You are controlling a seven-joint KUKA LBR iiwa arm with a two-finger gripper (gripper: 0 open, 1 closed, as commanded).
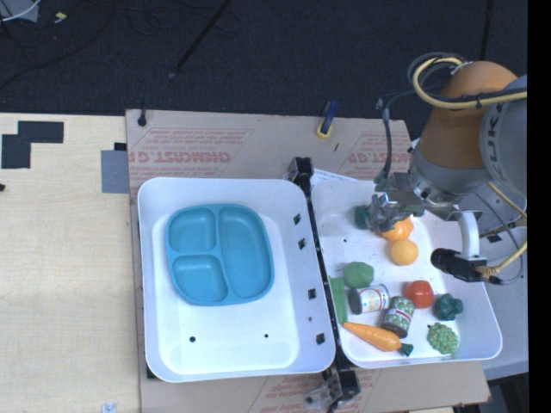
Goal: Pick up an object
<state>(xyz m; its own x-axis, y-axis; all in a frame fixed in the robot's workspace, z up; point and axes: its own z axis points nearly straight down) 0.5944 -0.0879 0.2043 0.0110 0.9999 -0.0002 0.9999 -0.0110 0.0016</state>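
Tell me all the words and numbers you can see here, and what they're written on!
Red print on the cardboard sheet behind the bins: appears upside down from this camera, too blurred to read with certainty.
Same red print on the cardboard right of the clamp: also unreadable.
Labels on the two small cans: too small to read.
Blue tray: no writing.

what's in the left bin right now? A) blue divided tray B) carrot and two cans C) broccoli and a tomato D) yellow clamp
A: the blue divided tray with three compartments lies in the left bin, while the carrot, cans, broccoli and tomato all sit in the right bin.
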